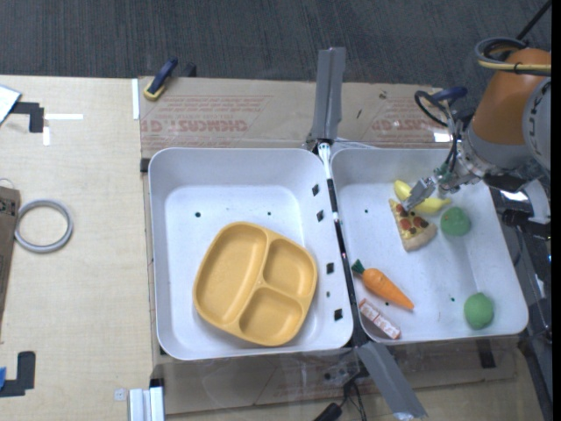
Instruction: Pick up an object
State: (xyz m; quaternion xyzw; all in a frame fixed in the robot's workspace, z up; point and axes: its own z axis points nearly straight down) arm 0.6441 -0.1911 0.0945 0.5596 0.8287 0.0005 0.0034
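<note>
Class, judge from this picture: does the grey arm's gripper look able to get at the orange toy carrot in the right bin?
Probably yes. The orange toy carrot lies by itself on the white bin floor, nothing on top of it, and the gripper is in the same bin.

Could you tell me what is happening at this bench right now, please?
The robot arm has reached into the right bin, with its gripper low over a yellow banana and a pizza slice. A carrot and two green balls lie nearby. The left bin holds a yellow divided plate.
</note>
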